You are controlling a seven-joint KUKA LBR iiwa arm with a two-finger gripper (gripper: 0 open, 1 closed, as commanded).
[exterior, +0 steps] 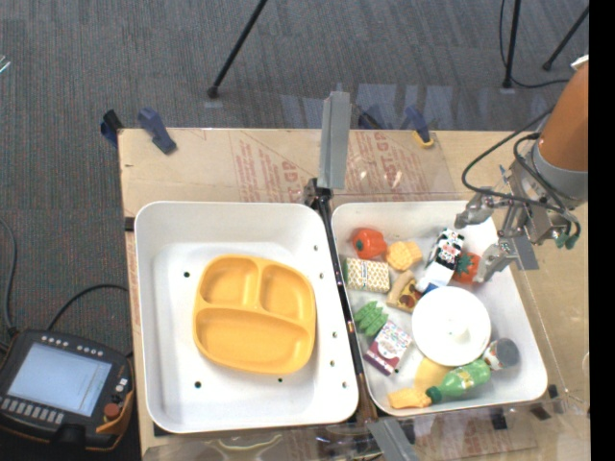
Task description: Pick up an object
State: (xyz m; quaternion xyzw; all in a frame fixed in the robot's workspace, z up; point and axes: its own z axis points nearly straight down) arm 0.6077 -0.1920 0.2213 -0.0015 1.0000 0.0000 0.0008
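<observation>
**Gripper above the right bin's far right corner, 2 bins below**

Nearest the camera, at the right bin's point(534, 353) front edge, a green plastic bottle point(459, 381) lies on its side beside a yellow wedge-shaped toy point(411, 398); a small grey round object point(502, 354) sits just to the bottle's right; behind them a white round lid-like disc point(452, 324) rests flat, with a pink-and-white small packet point(388, 342) and a green leafy toy point(370, 316) to its left; farther back lie a pale patterned rectangular cracker box point(367, 274), a yellow waffle-like piece point(405, 254), an orange-red pepper-shaped toy point(367, 242) and a black-and-white cow-patterned carton point(442, 255); a small red item point(467, 266) touches the carton's right side.

In the left bin point(154, 257) a yellow 3-compartment plastic plate point(255, 312) lies flat near the middle.

The gripper point(502, 233) hangs over the right bin's far right corner, just beside the carton and red item; its 2 fingers stand apart, nothing visible between them; the grey arm with orange band point(572, 128) enters from the right.
</observation>
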